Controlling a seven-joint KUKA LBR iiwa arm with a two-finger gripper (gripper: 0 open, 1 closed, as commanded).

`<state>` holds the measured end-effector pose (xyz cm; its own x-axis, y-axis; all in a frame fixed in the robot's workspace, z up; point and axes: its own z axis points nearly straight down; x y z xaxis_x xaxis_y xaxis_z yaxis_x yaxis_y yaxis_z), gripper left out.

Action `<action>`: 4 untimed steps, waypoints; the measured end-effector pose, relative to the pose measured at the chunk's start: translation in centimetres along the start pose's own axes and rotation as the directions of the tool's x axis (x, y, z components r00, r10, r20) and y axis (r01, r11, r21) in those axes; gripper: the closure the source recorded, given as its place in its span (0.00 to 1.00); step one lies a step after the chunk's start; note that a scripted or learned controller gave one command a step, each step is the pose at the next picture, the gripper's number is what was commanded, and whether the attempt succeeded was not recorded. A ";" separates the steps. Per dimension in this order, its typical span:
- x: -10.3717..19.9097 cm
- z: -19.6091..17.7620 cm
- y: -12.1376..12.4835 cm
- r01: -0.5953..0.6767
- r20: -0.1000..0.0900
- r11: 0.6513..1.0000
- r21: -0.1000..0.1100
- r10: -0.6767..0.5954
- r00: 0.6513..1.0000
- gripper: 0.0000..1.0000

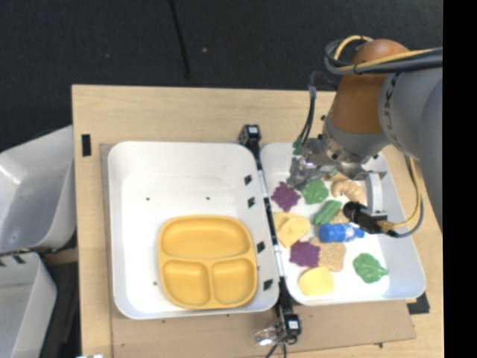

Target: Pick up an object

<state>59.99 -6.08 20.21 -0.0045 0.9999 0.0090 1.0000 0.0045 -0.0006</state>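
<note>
Where toys crowd the right bin (406,274), the hand (304,168) hovers; no legible writing.

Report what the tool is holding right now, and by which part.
Cannot be told. The tool hangs low over the right bin, just above the purple piece, but the wrist hides whether anything sits between its fingers.

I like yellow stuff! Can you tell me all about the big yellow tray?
The tray is yellow-orange and looks like smooth plastic. It is a rounded rectangle with a raised rim and three compartments: one wide one at the far side, two smaller ones at the near side. It lies flat, right way up, in the left bin, toward the near right corner. All three compartments look bare, and it touches only the bin's floor. The gripper is over the other bin.
</note>
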 end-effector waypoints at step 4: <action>7.7 -17.3 -10.8 0.006 0.006 1.000 -0.019 -0.006 1.000 1.00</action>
<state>49.18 1.45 37.57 -0.0102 0.9999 0.0029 0.9998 0.0102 0.0179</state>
